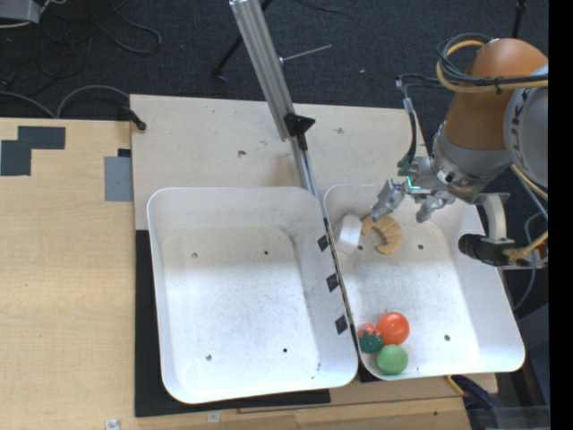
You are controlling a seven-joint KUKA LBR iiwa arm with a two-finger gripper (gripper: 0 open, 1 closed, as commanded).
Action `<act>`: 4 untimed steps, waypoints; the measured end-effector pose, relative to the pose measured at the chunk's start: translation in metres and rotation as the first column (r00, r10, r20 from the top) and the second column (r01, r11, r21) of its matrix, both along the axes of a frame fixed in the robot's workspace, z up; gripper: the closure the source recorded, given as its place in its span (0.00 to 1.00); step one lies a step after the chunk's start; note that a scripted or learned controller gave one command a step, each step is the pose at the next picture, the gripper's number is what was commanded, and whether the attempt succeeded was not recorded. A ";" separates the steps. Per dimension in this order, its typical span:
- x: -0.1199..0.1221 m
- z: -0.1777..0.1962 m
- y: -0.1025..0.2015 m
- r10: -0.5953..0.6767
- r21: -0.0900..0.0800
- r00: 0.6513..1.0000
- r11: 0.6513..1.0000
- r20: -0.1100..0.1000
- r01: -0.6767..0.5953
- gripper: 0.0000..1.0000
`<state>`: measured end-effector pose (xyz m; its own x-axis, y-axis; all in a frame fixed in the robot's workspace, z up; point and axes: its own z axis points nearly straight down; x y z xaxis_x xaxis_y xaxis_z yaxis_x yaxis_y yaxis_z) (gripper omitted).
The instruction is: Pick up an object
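Note:
In the right bin (466, 303) a tan wooden arch piece (388, 234) lies near the far left corner, with a small white cup-like object (349, 233) just left of it. At the bin's near left corner sit an orange-red ball (392, 327), a green ball (391, 358) and a small red-and-green piece (368, 337). My gripper (407, 202) hangs over the far part of the right bin, just above and right of the arch piece. Its fingers (387, 201) are spread apart with nothing between them.
The left bin (179, 240) stands beside the right one, with a divider carrying black clips (331, 280) between them. A slanted aluminium post (269, 70) rises behind the bins. A black handle-like part (488, 249) juts out by the right bin's right rim.

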<state>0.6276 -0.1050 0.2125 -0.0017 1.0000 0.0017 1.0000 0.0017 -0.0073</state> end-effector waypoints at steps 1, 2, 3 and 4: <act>0.001 0.003 0.000 0.000 -0.001 1.000 1.000 0.005 0.000 0.00; -0.003 -0.061 0.005 -0.001 0.000 1.000 1.000 -0.002 0.001 0.00; 0.001 -0.105 0.007 -0.002 0.002 1.000 1.000 0.015 0.002 0.00; 0.001 -0.093 0.005 -0.007 0.002 1.000 1.000 0.016 0.007 1.00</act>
<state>0.6287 -0.1002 0.1190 0.0050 1.0000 0.0034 1.0000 -0.0051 0.0083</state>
